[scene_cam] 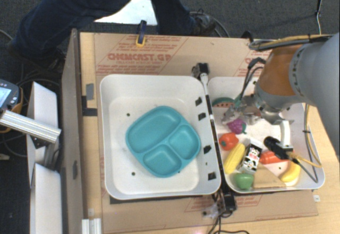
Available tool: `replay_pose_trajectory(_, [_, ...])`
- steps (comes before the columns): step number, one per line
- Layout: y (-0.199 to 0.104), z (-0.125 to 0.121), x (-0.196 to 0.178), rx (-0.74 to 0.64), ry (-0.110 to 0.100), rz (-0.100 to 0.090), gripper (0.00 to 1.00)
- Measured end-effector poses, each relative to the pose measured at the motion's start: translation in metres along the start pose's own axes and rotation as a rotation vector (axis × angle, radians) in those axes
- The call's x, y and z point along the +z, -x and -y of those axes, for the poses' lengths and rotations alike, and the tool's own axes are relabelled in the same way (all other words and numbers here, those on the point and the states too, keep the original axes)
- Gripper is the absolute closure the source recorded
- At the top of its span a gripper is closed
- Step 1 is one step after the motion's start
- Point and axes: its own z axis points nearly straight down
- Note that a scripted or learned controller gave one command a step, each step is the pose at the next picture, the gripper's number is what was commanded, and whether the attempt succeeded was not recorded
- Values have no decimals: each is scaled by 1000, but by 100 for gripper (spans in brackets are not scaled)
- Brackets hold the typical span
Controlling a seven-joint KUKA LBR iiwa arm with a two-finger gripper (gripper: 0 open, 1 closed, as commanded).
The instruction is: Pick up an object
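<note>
Green toy [244, 180] at right bin's [313, 188] near edge. Gripper [237, 115] sits farther back, directly over purple toy [236, 125]; grip state cannot be made out.

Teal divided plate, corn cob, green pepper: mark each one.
teal divided plate [162, 140], camera view, centre ridge.
corn cob [234, 157], camera view, mid-length.
green pepper [244, 180], camera view, top surface.

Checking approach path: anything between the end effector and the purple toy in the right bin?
Nothing visible. The end effector hangs right over the purple toy in the right bin, no object between. The red tomato sits close beside it, toward the bin's near edge.
</note>
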Motion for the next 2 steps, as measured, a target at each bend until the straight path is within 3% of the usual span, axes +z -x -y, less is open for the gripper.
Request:
replay_pose_trajectory(1, [25,73,0,4,2,1,0])
replay_pose_trajectory(2, [3,6,-1,-7,10,1,0])
